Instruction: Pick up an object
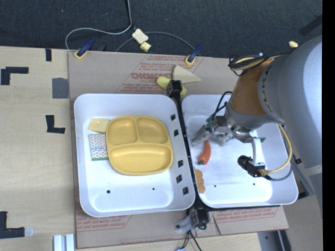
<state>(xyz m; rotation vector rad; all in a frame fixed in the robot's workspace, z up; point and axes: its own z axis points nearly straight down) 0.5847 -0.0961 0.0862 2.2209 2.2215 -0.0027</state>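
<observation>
The gripper (203,135) hovers in the right bin (272,195), just above a carrot (205,152); fingers' state I cannot tell. Reaching step, I judge; next: descend and close on the carrot.

Yellow divided plate (140,145) in the white left bin (84,140), blue-checkered sponge (97,146) at its 9 o'clock, orange-red carrot (205,152) in the right bin.

Tray (140,145) in left bin (84,192); carrot (205,152) in right bin (277,192).
</observation>
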